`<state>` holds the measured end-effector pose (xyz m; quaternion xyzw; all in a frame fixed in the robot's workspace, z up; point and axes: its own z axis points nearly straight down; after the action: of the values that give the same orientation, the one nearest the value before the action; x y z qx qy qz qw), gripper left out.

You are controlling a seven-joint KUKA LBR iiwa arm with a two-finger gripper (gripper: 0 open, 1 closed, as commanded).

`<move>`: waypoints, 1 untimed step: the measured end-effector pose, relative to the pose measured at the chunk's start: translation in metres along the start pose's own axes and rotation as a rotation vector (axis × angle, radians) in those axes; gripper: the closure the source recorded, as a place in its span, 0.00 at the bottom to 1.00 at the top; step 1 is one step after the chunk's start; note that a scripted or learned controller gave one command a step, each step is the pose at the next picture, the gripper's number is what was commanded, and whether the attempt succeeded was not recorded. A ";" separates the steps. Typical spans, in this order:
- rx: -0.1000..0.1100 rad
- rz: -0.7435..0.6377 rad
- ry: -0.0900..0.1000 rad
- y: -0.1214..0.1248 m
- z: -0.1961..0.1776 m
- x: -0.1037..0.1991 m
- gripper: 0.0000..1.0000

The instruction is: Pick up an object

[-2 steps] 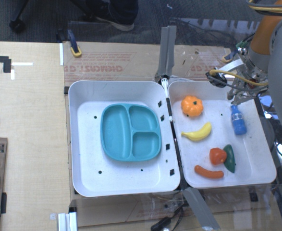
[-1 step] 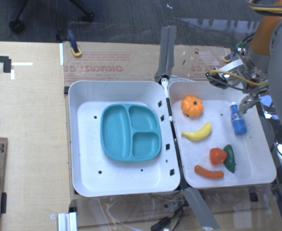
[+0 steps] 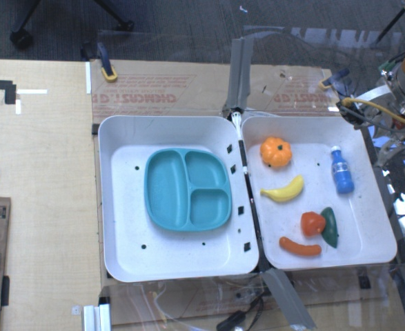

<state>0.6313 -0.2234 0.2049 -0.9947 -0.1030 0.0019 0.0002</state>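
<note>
While the arm (image 3: pixel 395 109) sits at the right bin's (image 3: pixel 378 254) far right corner, its tool is lost among cables, so I cannot tell its state. 5 toys lie in that bin: a pumpkin (image 3: pixel 276 152) near the far left corner, a banana (image 3: pixel 283 190) below it, a blue bottle (image 3: pixel 341 172) toward the right edge, and a tomato (image 3: pixel 312 223), green pepper (image 3: pixel 329 227) and carrot (image 3: pixel 299 247) clustered near the front edge. All look light, stiff and smooth plastic. The banana seems easiest, pinched across its narrow middle. The left bin (image 3: pixel 116 205) holds a teal tray (image 3: pixel 188 189).
</note>
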 end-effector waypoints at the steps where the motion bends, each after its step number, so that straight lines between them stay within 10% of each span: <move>1: -0.006 -0.017 0.010 -0.021 0.085 0.019 0.00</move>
<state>0.6458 -0.1993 0.1194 -0.9937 -0.1116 -0.0036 -0.0024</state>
